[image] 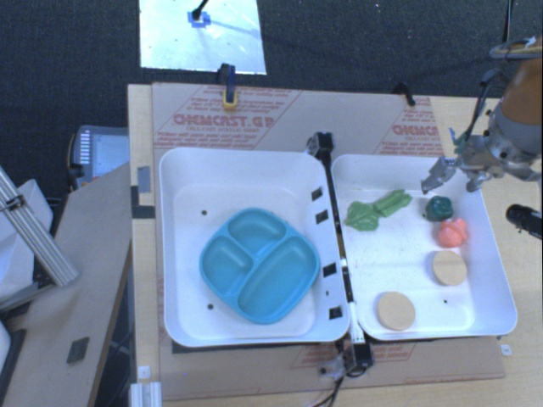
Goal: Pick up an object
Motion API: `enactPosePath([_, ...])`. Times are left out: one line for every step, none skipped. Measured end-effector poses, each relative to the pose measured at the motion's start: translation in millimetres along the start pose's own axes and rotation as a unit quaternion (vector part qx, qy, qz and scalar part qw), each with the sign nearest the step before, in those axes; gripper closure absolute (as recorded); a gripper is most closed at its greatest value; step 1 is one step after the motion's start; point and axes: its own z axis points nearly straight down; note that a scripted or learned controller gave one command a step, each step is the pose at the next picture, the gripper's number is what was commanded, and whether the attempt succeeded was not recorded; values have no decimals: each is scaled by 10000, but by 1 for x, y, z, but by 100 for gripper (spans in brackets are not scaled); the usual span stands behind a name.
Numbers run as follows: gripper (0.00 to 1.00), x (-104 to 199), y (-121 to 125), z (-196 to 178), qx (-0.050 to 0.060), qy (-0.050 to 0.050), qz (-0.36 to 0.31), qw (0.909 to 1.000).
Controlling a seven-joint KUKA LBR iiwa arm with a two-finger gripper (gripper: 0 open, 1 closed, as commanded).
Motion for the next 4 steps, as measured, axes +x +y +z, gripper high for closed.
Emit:
enactPosePath([0, 0, 2, -5, -49, -10, -9, 10000])
enactPosePath([0, -8, 8, 49, -32, -7, 0, 10000])
enactPosePath([0, -7, 16, 89, -68, -19, -21, 10000])
enactPosePath([0, -7, 17, 107, -71, -17, -11, 10000])
